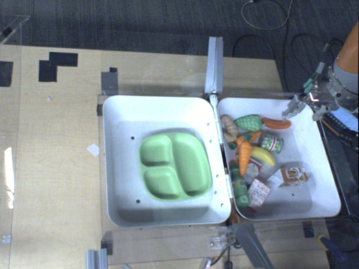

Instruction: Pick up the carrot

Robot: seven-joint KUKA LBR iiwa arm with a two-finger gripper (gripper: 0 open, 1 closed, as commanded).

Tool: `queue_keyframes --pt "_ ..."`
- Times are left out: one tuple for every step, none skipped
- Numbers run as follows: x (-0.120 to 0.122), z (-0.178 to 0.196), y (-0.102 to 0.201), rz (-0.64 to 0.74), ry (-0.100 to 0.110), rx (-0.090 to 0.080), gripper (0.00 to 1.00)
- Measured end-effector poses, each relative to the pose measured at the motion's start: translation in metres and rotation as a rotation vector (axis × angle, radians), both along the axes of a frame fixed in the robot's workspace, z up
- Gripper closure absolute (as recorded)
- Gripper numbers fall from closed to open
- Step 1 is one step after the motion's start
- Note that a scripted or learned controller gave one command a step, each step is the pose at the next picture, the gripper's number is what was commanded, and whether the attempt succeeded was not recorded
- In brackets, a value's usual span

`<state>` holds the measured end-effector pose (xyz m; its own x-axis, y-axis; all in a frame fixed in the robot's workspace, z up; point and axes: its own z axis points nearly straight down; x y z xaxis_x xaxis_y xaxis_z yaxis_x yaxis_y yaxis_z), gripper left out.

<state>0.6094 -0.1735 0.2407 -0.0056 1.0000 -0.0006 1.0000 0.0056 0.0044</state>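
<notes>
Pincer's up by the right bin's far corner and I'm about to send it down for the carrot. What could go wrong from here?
Crowding: the carrot lies packed against the banana and other toys, so fingers may snag a neighbour.
Lookalike: the red-orange sausage lies nearer the pincer and could be grabbed instead.

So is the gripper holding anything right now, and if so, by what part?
Nothing is held. The gripper hovers at the right bin's far right corner, apart from the carrot.

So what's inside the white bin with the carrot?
The right bin holds the carrot, a banana, a red sausage, a small can and little cartons. Things beneath the pile are covered.
</notes>
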Motion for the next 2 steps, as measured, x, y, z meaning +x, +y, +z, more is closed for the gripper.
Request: queue_keyframes --pt "-0.008 -0.086 0.079 0.203 0.000 0.000 0.00" --pt "0.029 -0.151 0.074 0.596 -0.009 -0.006 0.00"
